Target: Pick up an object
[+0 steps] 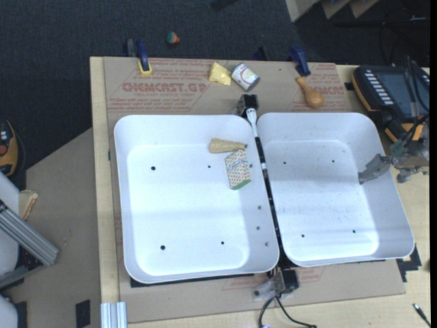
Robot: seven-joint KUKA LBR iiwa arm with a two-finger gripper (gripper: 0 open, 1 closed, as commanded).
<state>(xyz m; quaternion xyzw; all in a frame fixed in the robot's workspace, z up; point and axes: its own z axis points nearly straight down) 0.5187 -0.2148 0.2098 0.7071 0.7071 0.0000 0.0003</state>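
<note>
Left bin [136,183]: white and shallow, holding two things up near its far right corner, both close to the wall shared with the other bin.
Tan piece [226,145]: a stubby, cone-like object lying on its side, pointing across the bin.
Patterned packet [237,169]: a small flat rectangle with a speckled green and white print, lying just below the tan piece, almost touching it, a little tilted.
Right bin [321,244]: white, set right against the left one.
Gripper [374,169]: a grey piece reaching in over the right bin's right rim, just inside the wall, well apart from both objects in the left bin. Whether it's released or clenched, I cannot tell from this angle; nothing shows in its grasp.
Bench board [177,86]: brown sheet with red lettering under both bins.
On the board behind the bins: a yellow wedge [220,74], a small white and grey block [245,76] just beside it, and a wooden-looking knob [311,93] further right.
Blue clamps [143,55]: gripping the board's far edge.
</note>
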